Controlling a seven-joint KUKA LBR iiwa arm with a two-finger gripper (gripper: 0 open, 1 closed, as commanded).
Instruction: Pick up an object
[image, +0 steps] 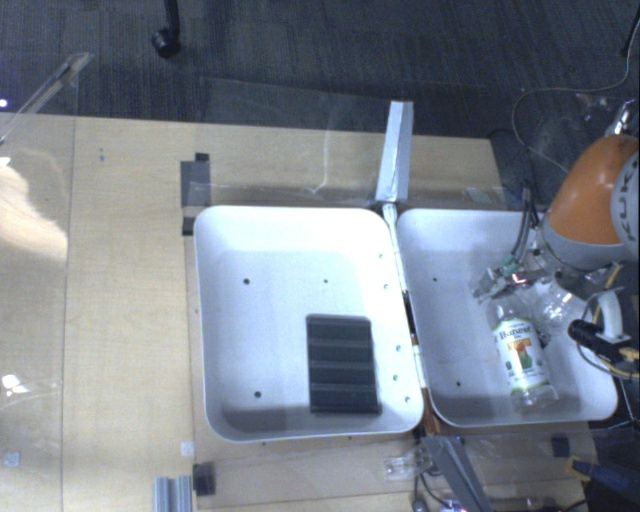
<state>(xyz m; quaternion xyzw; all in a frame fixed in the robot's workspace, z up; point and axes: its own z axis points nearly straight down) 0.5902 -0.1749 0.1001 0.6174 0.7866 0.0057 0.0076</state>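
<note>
Over in the right bin (450, 250), a bottle (522, 358) lay on its side. It was made of clear plastic, so the white floor showed through it. A label (517, 343) went around its middle, white with bits of green and orange. The bottle was long and round, and it lay near the front right corner of that bin. One end pointed to the front wall and the other end pointed up toward the gripper (508, 280).

The gripper was low over the right bin, just beside the far end of the bottle. It looked shiny and grey, with thin wires near it. Whether it was open or closed was too hard to make out, and so was whether it touched the bottle. Behind it came the arm (622, 215), smooth and round, with a bright orange band (590, 200).

Both bins were white, shallow and square, with soft round corners and small dark dots on their floors. They sat side by side, touching, on a pale wooden bench (120, 300).

On the floor of the left bin (230, 260) lay a black block (342, 365). It was flat, shaped like a rectangle, with ridges running across its top. It sat close to the front wall, well apart from the bottle.
</note>
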